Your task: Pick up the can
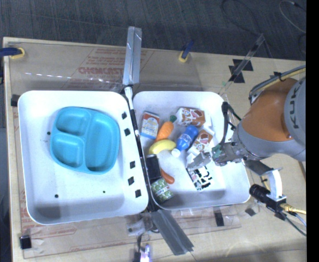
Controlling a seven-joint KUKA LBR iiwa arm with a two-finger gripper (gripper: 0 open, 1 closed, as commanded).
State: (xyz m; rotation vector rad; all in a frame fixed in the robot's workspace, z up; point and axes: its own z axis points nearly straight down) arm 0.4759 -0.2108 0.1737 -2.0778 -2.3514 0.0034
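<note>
The can (161, 189) is a small dark cylinder with a greenish patterned top. It lies near the front left corner of the right bin (230, 192), just below a black block (153, 167) and a small red-orange piece (168, 177). My gripper (200, 173) hangs low over the middle front of the right bin, a short way right of the can and apart from it. The view shows nothing held in it.
Crowded behind the gripper in the right bin are a banana (162, 146), a carrot (165, 130), a blue bottle (185, 138), a small carton (149, 124) and two red-and-white packets (191, 115). A blue divided plate (86, 140) lies in the left bin (34, 195).
</note>
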